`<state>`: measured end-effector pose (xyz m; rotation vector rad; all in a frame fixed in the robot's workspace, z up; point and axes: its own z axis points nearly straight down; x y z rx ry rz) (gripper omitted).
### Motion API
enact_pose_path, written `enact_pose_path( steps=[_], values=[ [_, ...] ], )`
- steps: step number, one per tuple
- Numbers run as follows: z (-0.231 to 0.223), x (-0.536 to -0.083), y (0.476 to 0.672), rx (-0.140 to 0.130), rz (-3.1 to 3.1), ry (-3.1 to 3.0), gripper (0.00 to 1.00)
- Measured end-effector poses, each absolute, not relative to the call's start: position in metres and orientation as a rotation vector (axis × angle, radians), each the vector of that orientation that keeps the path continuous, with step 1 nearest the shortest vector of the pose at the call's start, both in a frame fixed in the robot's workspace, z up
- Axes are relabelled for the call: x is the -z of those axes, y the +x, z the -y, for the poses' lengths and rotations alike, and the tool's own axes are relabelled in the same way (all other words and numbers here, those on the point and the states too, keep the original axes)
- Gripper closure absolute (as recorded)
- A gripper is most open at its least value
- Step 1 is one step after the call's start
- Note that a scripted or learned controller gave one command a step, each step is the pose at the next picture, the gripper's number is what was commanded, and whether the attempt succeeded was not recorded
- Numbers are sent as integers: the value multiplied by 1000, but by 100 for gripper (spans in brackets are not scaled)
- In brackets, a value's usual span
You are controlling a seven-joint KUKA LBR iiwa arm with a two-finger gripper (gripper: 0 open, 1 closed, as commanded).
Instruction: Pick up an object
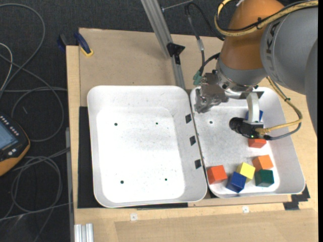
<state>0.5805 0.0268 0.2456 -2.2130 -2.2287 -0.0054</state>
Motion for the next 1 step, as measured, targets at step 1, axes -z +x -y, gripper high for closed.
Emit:
enact_pose_path(
  steps=[1],
  values=[
    [-72,-249,565,1,2226,-2212,100]
  ],
)
